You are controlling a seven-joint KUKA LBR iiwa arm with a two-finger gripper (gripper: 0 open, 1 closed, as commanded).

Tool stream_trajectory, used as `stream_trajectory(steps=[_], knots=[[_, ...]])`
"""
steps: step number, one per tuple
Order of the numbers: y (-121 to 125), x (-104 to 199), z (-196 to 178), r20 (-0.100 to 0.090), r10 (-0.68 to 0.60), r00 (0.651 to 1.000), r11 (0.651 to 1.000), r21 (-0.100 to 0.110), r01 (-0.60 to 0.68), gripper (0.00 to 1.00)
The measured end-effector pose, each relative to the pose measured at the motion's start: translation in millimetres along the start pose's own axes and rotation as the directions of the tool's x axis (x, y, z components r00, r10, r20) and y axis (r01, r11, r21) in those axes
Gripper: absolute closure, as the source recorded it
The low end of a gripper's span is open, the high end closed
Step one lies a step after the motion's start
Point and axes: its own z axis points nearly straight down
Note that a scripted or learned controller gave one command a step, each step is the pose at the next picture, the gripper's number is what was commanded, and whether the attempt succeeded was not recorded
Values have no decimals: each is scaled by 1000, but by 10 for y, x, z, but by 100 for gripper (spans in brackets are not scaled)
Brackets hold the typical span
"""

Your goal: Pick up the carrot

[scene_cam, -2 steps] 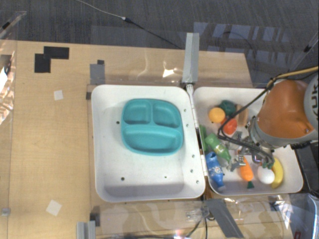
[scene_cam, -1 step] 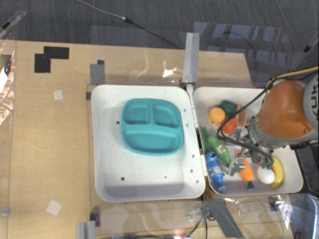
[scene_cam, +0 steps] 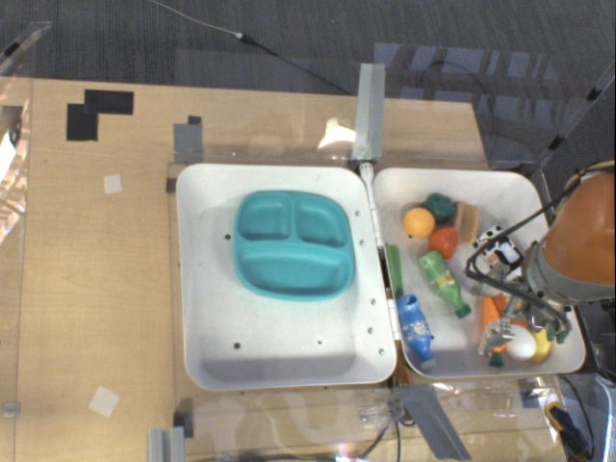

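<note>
The gripper [scene_cam: 502, 327] reaches down into the right bin [scene_cam: 510, 183] from the arm [scene_cam: 582, 243], whose orange band fills that bin's right side. Its metal fingertips hang near the bin's front right corner, but whether they are open or closed cannot be told from this angle. Just beside them lies the carrot [scene_cam: 492, 318], a short orange piece with a dark green tip towards the front wall, partly hidden by the gripper. A white egg [scene_cam: 521, 347] and a yellow item [scene_cam: 542, 346] sit just right of it. Further left lie a green bottle [scene_cam: 445, 283], a red tomato [scene_cam: 443, 241], a yellow lemon [scene_cam: 418, 222] and a blue bottle [scene_cam: 416, 327]. The left bin [scene_cam: 207, 287] holds a teal divided plate [scene_cam: 294, 244].
</note>
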Motion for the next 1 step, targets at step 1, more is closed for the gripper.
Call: stream_trajectory(steps=[1], knots=[[807, -68, -7, 3, 71, 997, 997, -3, -71, 0]])
